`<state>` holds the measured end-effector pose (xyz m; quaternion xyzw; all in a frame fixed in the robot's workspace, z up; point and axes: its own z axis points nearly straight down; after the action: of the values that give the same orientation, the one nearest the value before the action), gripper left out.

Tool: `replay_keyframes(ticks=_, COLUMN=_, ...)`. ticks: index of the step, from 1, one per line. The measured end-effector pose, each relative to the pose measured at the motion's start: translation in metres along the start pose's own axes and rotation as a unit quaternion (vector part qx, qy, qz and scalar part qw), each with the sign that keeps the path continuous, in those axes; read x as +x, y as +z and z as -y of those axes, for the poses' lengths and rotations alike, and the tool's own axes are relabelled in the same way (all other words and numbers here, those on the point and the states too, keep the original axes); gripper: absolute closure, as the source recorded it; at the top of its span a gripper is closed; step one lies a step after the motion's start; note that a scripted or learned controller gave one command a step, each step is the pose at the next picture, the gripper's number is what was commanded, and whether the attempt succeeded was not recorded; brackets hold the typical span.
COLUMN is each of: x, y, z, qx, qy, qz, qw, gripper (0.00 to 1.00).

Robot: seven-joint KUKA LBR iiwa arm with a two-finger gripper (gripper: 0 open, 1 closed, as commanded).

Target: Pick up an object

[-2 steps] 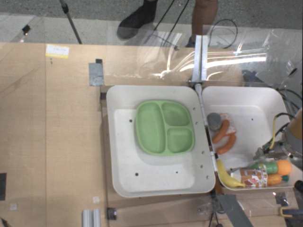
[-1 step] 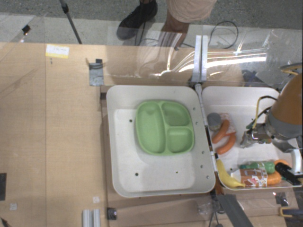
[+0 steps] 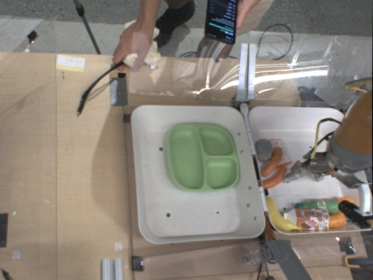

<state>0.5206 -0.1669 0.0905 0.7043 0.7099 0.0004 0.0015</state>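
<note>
Two white bins share the bench; my gripper [image 3: 298, 172] hangs low in the right bin [image 3: 291, 121], whether clenched I cannot tell. Hot dogs [image 3: 273, 163] lie just beside it by the left wall. I'd descend squarely over one, minding the banana [image 3: 278, 217] and bottle [image 3: 317, 205] along the near edge.

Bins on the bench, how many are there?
2. Left bin holds a green plate; right bin holds the toy food, with the gripper over it.
</note>
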Motion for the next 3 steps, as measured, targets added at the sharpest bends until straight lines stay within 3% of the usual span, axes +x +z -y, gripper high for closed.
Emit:
replay_keyframes(ticks=1, x=0.035, y=-0.001, z=-0.072, qx=-0.001, qy=0.022, qz=0.0, qw=0.9998, gripper=0.0)
replay_keyframes(ticks=2, x=0.071, y=-0.001, z=-0.042, qx=0.0, qy=0.002, qz=0.0, qw=1.0, gripper=0.0)
replay_keyframes(ticks=3, x=0.07, y=-0.012, z=-0.043, qx=-0.002, qy=0.0, qz=0.001, qw=1.0, gripper=1.0)
